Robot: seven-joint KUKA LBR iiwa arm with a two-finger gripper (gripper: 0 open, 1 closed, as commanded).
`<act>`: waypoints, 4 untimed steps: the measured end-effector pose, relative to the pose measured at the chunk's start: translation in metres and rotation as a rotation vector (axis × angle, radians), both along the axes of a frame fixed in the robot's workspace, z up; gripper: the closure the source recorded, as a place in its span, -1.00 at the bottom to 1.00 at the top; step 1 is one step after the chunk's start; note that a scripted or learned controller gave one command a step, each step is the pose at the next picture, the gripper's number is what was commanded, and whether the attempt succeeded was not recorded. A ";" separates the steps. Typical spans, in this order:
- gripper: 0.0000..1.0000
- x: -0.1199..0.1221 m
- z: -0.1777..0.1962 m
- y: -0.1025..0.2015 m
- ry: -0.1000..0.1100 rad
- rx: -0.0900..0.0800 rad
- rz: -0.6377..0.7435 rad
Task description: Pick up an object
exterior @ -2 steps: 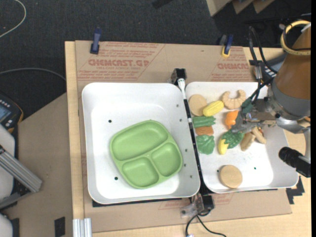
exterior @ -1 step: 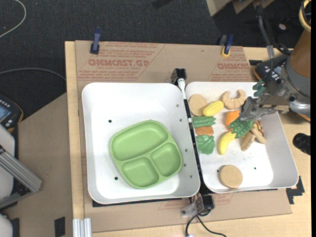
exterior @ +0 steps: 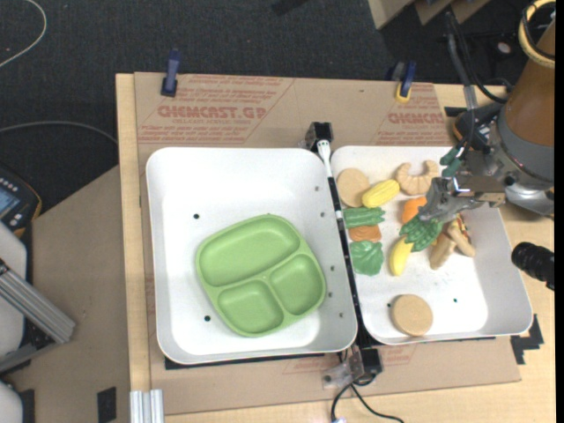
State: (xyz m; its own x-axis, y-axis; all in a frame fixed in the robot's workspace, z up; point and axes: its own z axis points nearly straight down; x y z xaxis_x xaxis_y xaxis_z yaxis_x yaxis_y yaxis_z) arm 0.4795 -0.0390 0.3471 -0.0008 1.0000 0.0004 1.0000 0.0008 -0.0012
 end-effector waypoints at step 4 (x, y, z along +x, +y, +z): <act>1.00 0.001 0.037 0.060 -0.004 -0.002 0.000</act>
